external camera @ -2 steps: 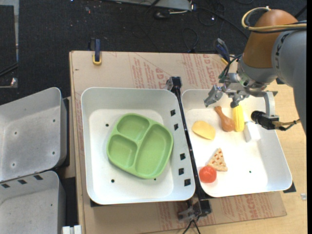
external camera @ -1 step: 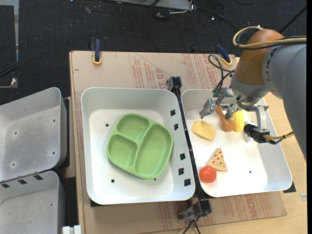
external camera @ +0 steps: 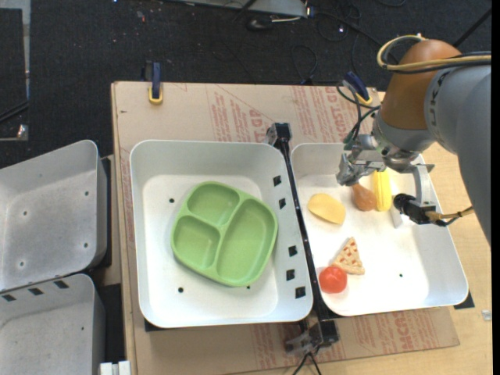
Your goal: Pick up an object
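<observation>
My gripper [external camera: 358, 169] hangs low over the back of the right bin [external camera: 437, 276]. Just below and in front of it lie a brown rounded piece [external camera: 363, 198] and a yellow corn-like piece [external camera: 381, 191], side by side and touching. The gripper's body hides their far ends. Further left in the same bin sits a pale yellow wedge [external camera: 326, 208]. A pizza slice [external camera: 349, 257] and a red tomato [external camera: 333, 280] lie toward the bin's front left. Nothing shows lifted off the bin floor.
The left bin [external camera: 148, 287] holds a green divided plate [external camera: 225, 233]. A black divider with clips [external camera: 291, 209] runs between the bins. The grey arm with its orange band [external camera: 410, 84] reaches in from the right, cables trailing by the wrist.
</observation>
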Controlling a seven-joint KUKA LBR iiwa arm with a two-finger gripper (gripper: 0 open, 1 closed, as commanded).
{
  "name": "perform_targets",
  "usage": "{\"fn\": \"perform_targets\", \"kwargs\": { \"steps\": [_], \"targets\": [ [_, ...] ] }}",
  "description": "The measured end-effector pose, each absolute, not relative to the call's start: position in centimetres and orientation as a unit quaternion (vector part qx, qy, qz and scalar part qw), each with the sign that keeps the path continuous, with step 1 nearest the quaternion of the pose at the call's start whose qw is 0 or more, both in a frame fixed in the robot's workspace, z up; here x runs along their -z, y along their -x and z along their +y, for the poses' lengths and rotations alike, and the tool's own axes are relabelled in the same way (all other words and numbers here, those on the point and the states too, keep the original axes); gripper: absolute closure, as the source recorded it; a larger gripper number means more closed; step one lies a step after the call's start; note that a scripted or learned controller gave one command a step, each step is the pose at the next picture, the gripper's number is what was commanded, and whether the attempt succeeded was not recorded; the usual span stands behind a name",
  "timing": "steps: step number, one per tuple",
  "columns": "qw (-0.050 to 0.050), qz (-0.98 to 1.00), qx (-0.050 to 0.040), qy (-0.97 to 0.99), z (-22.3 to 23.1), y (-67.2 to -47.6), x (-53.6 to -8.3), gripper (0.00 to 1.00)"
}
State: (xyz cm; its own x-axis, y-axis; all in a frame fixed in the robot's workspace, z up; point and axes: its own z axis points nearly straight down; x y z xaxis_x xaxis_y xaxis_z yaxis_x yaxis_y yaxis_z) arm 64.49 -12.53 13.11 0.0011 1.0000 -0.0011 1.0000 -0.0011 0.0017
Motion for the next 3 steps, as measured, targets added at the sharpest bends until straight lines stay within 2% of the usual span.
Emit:
{"fn": "perform_targets", "kwargs": {
  "steps": [1, 3],
  "targets": [
    [0.002, 0.707, -0.0014, -0.707, -12.2, -64.1, -17.6, 1.00],
    [0.003, 0.708, -0.0022, -0.706, -11.7, -64.9, -29.2, 1.00]
  ]
}}
